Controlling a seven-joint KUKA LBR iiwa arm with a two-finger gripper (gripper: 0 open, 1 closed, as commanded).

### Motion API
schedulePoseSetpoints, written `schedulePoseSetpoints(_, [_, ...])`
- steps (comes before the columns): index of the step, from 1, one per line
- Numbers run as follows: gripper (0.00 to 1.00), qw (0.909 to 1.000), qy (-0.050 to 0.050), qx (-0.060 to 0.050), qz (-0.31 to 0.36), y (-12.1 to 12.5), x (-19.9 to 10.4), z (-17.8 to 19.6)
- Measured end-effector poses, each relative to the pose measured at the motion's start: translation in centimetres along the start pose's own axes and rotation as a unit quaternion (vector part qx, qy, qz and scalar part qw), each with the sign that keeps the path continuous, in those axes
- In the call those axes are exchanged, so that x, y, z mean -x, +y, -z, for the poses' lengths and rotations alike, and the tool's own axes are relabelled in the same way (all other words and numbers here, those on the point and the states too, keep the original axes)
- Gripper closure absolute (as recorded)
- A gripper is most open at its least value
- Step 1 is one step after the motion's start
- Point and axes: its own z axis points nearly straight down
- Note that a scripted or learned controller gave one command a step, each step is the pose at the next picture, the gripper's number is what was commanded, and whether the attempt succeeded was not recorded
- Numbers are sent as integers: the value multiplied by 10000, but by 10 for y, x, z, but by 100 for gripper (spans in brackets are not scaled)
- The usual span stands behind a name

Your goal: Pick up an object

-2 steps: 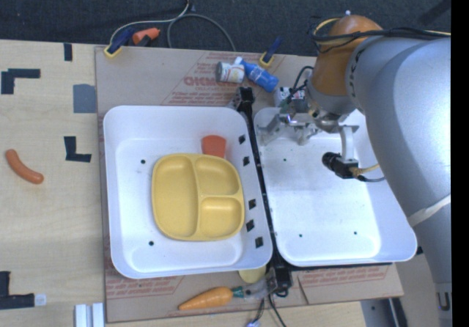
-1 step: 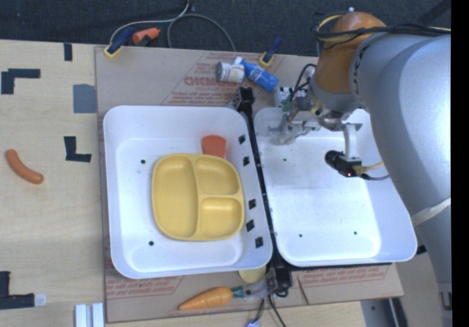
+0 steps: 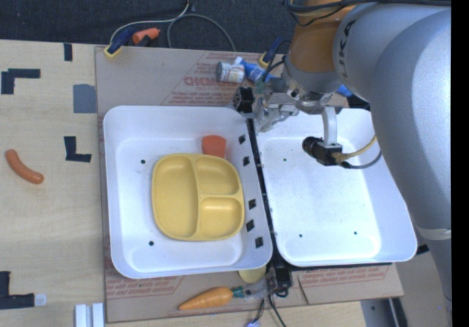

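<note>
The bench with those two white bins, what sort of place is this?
Probably a robotics lab test bench: a robot arm over two white bins, toy items such as a yellow divided plate and a carrot, and loose cables.

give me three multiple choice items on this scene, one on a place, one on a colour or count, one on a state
1. Where does the yellow tray lie?
A. in the left bin
B. in the right bin
C. on the bench outside the bins

2. What colour is the small block beyond the tray?
A. blue
B. orange-red
C. green

3. How does the tray lie?
A. upside down
B. standing on edge
C. flat, compartments facing up

Answers:
1. A: the tray sits inside the left bin, while the gripper is over the far end of the wall between the left bin and the right bin.
2. B: the block by the tray's far edge is orange-red.
3. C: its three compartments show open to the camera.
</note>
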Motion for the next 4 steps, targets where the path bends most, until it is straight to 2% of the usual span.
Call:
schedulePoseSetpoints(1, [100,10000,2,-44,15,-2,-115,-29])
schedulePoseSetpoints(2, [100,10000,-10,22,-56,-61,-71,128])
schedulePoseSetpoints(3, [100,10000,-29,-80,-31,-14,-102,-16])
schedulePoseSetpoints(4, [100,10000,3,-22,10,-92,-195,75])
